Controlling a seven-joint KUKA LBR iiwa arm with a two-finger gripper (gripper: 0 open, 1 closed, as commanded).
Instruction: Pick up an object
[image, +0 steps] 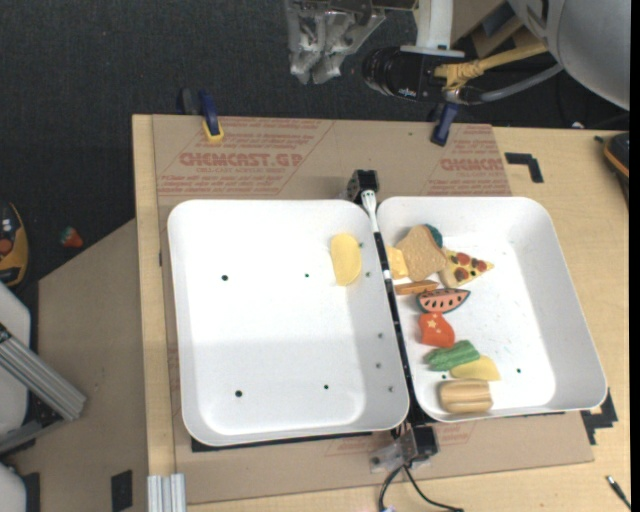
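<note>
Camera view looks down on two white bins: the left bin (200, 300) holds one pale yellow piece (346, 259) near its right wall, and the right bin (540, 300) holds toy foods clustered along its left side, including a pizza slice (468, 266), watermelon wedge (443, 299) and bread roll (466, 396). The claw (322, 45) hangs above the tabletop's far edge, well apart from both bins; whether it is open or closed I cannot tell.
</note>
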